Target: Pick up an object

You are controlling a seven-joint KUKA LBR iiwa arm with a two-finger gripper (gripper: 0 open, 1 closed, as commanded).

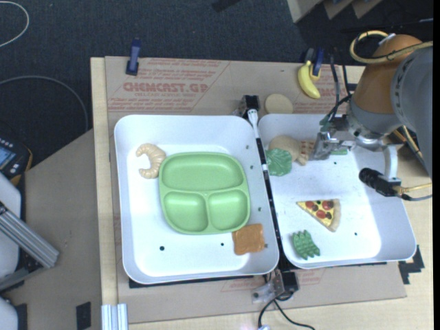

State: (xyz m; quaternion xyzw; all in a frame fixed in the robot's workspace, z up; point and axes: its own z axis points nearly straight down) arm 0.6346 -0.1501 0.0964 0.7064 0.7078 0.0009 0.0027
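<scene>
Over right bin (pixel 392 243), gripper (pixel 323 147) sits low beside bun (pixel 283 144); finger state cannot tell. Risk: 2 crowded items, bun and lettuce (pixel 279 162), cause a miss.

Bright, even light from overhead falls on the bench, and the two white bins (pixel 130 184) look nearly washed out, with soft glare along their rims. Shadows are short and faint, the clearest lying under the green tray (pixel 204 191) and beside the arm (pixel 385 91). The picture is slightly soft and grainy throughout, and the dark floor (pixel 172 12) around the bench shows little detail.
</scene>
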